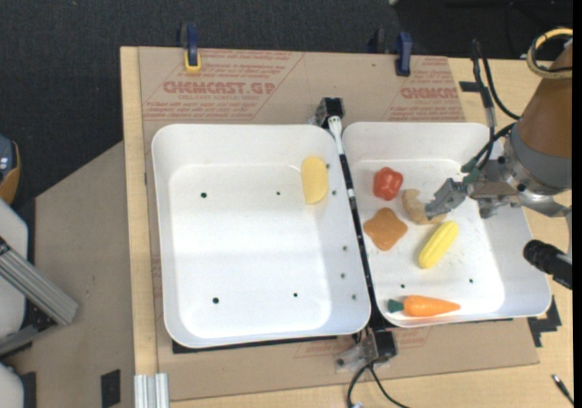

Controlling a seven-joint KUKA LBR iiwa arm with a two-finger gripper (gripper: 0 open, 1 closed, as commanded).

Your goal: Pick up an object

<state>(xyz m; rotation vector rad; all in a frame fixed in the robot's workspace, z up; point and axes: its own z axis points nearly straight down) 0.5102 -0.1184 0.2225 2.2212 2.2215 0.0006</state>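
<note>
Pincer: the pincer (443, 201) hangs over the right bin (473, 138), low and near the toys. I cannot tell if it is grasping anything.
Closest toy: a small tan lump (414, 206) sits just beside the pincer tip, on its left. It may be touching; I cannot be sure.
Corn: the yellow corn (437, 243) lies just below the pincer, a little apart from it.
Other toys: a red pepper (387, 183) is up and to the left of the pincer. A brown bread piece (386, 229) is down and to the left. A carrot (428, 306) lies far below, near the bin edge.
Left bin: a pale yellow piece (314, 180) rests in the left bin (182, 147), well away from the pincer.
What could go wrong: the toys near the pincer are bunched up. It might bump the lump away, or pinch two things and drop both. The corn is round and could roll.
Hard to see: the pincer tip is dark and blurry. The arm (546, 138) is cut off at the right side. The tan lump's shape is unclear.
</note>
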